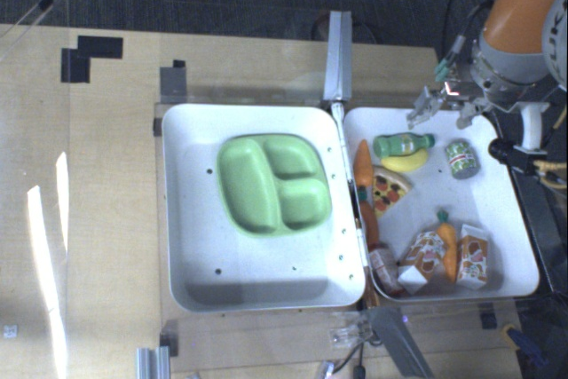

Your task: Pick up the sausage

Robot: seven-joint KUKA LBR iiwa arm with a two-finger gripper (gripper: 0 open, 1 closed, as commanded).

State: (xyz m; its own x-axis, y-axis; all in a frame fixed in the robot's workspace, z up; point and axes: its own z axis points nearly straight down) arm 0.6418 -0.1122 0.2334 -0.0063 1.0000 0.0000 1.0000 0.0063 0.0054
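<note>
The sausage [369,226], a slim brown-red link, lies lengthwise along the left wall of the right bin [519,217], just below an orange carrot [363,166]. My gripper [444,109] hangs over the far edge of that bin, well up and to the right of the sausage. It is open, its fingers spread with nothing between them. Below it lie a green bottle [404,143] and a yellow banana [405,161].
The right bin also holds a pizza slice [390,188], a small can [461,159], a second carrot [449,248] and two printed cartons [426,253] near the front. A green divided plate [273,182] sits in the left bin [191,217].
</note>
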